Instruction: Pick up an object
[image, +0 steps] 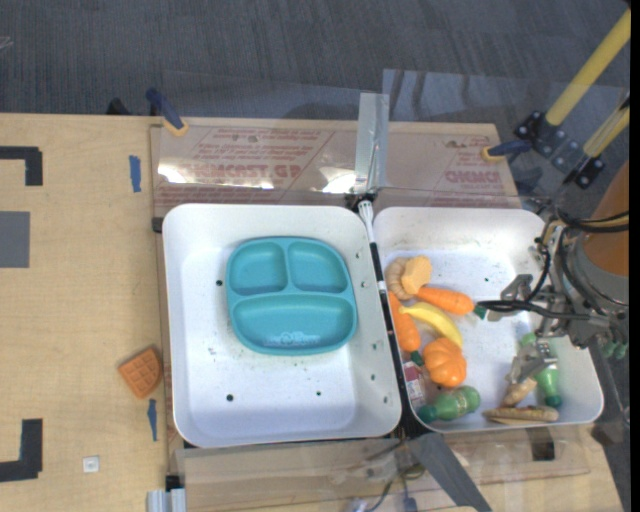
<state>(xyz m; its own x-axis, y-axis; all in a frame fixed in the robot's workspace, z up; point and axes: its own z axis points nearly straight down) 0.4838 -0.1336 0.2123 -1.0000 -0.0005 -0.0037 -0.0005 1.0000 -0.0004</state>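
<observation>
Two bins: white, shallow, side by side on the bench; left bin (190, 330), right bin (470, 240).
Left bin contents: teal divided plate (291, 295), three compartments, lying flat near the middle of the bin.
Right bin contents: toy food clustered along the left wall.
Cluster, top to bottom: tan piece (411, 273); carrot (446, 299) lying across; banana (434, 320) just below the carrot; orange fruit (445, 362); green vegetable (450, 403) near the front wall.
Other items, right bin: long tan stick-like piece (522, 413) along the front wall; small green piece (549, 383) near the right corner.
Arm: enters from the right, cabling visible above the right bin's right side.
Gripper (526, 372): low over the right bin's front right corner, just above the tan stick and beside the small green piece.
Gripper state: cannot tell; too small and cluttered to read.
Outside bins: orange waffle-like toy (141, 371) on the wooden bench, left of the left bin.
</observation>
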